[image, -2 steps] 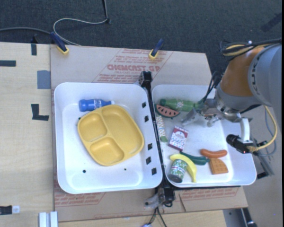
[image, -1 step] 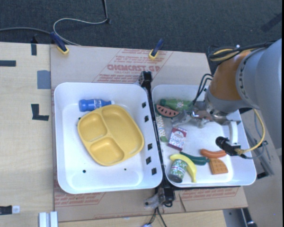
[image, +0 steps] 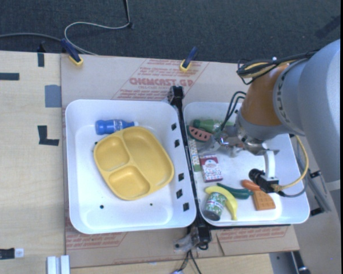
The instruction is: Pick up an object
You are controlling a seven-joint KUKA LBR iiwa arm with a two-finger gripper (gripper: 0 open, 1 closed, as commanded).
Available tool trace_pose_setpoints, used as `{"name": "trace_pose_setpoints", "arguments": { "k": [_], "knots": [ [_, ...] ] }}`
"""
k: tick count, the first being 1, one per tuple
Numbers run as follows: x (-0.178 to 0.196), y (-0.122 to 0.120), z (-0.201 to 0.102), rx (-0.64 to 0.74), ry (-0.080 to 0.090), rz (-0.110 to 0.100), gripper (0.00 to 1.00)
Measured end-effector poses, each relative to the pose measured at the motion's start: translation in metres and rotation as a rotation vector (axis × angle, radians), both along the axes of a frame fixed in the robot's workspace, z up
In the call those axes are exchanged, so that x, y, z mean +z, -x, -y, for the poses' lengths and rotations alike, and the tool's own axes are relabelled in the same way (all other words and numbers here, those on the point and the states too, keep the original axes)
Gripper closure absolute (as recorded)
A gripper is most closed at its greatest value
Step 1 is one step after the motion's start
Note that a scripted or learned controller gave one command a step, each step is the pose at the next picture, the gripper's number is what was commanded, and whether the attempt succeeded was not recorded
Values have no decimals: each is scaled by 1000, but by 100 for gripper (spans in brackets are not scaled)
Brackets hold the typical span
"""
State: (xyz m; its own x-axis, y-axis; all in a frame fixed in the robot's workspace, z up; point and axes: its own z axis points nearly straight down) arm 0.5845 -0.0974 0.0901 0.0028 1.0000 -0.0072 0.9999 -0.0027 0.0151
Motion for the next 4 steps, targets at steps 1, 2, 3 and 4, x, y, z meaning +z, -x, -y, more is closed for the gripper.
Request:
{"name": "trace_pose_setpoints", "arguments": {
  "k": [1, 2, 3, 4],
  "knots": [
    [10, -1, -4, 2, -9, -2, 100],
    [154, -2, -5, 4, -6, -14, 100],
    [161, -53, -41, 5, -7, -15, 100],
    [161, -53, -40, 4, -6, -16, 0]
  ]
}}
